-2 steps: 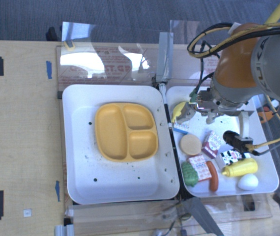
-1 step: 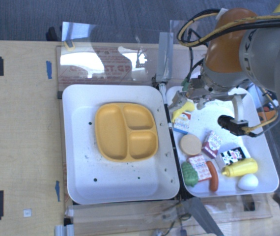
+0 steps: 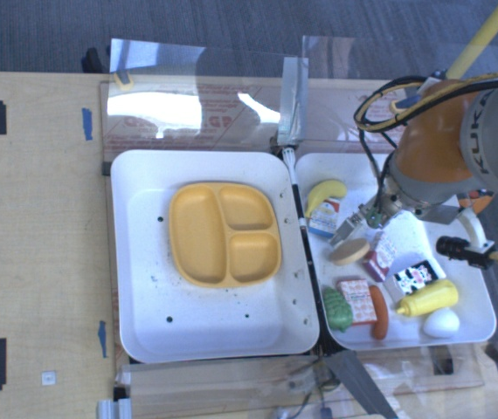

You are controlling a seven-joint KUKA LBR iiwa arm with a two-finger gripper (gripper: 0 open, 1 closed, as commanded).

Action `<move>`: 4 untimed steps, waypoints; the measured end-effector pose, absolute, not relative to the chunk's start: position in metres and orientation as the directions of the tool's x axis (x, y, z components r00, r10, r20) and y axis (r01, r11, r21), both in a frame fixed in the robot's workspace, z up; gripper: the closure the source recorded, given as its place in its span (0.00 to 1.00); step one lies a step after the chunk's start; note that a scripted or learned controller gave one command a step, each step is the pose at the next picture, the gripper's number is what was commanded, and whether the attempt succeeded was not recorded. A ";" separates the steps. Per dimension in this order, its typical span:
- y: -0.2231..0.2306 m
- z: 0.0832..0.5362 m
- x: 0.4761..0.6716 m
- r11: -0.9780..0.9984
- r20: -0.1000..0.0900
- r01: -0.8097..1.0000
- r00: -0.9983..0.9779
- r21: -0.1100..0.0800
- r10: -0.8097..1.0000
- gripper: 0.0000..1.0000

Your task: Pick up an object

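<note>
My gripper (image 3: pixel 359 225) hangs low over the right bin (image 3: pixel 485 321), near its left-middle part. It is just above a tan bun-shaped piece (image 3: pixel 349 251) and right of a small blue-and-white carton (image 3: pixel 322 220). A yellow banana (image 3: pixel 326 192) lies behind the carton. Nothing shows in the gripper's grasp. The arm's orange band (image 3: pixel 432 151) covers the bin's back right part.
The right bin also holds a red-and-white packet (image 3: pixel 382 253), a cow-patterned box (image 3: pixel 413 278), a yellow bottle (image 3: pixel 428 298), a white egg (image 3: pixel 442 322), a red packet (image 3: pixel 355 297), a green item (image 3: pixel 335 310) and an orange sausage (image 3: pixel 378 311). A yellow divided plate (image 3: pixel 225 233) sits in the left bin (image 3: pixel 144 321).
</note>
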State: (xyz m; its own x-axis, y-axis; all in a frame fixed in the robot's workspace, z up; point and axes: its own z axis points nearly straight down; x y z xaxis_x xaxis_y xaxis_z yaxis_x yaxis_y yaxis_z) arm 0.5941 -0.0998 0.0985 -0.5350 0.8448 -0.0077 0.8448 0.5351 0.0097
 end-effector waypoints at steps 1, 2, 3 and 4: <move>-0.040 0.193 0.641 0.588 -0.009 0.809 -0.588 0.015 0.809 0.00; -0.106 0.096 0.623 0.620 -0.011 0.784 -0.620 0.012 0.784 0.00; -0.085 0.192 0.655 0.728 -0.012 0.686 -0.728 0.010 0.686 0.00; -0.118 0.102 0.633 0.637 -0.012 0.770 -0.637 0.013 0.771 0.00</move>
